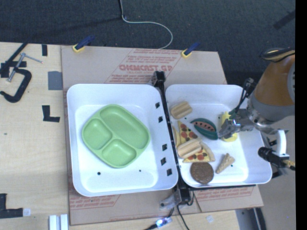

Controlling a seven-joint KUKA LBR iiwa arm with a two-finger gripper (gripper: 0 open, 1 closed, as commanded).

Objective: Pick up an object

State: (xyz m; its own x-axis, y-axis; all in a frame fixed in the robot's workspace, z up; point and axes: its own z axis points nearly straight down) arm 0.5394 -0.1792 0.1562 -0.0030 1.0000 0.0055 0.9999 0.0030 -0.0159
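Gripper (229,127) is seen low in the right bin (240,92), directly over a yellow item (229,137) just right of the watermelon slice (205,128). Contact can't be confirmed. Cone (224,163) lies below the slice, apart.

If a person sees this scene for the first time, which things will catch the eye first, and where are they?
Most striking is the light green plastic tray with three compartments, lying alone in the left white bin. Next comes the cluster of toy food in the right white bin, such as a pizza slice, a watermelon slice and a round brown cookie. At that bin's right side, the grey and orange arm's gripper sits over a yellow object.
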